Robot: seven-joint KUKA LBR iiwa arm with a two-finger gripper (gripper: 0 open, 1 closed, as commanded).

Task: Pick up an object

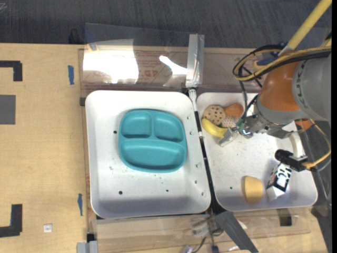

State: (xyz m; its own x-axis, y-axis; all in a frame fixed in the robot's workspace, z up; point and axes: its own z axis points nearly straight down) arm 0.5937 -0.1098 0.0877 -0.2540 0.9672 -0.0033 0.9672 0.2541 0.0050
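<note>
Currently my claw (231, 133) sits low in the right bin (295, 196), at its 10 o'clock corner; whether it is open or closed I cannot tell. One banana (212, 127) lies touching its tip. One cookie (214, 113) at 12 o'clock of the banana. One tan block (253, 188) at 6 o'clock in that bin. Left bin (100, 157): one teal plate (153, 140).

A divided plate (153, 140) sat mid left bin (100, 194). In the right bin (231, 194), banana (212, 128) and cookie (214, 113) crowded the far-left corner; a block (253, 188) lay near the front edge.
</note>
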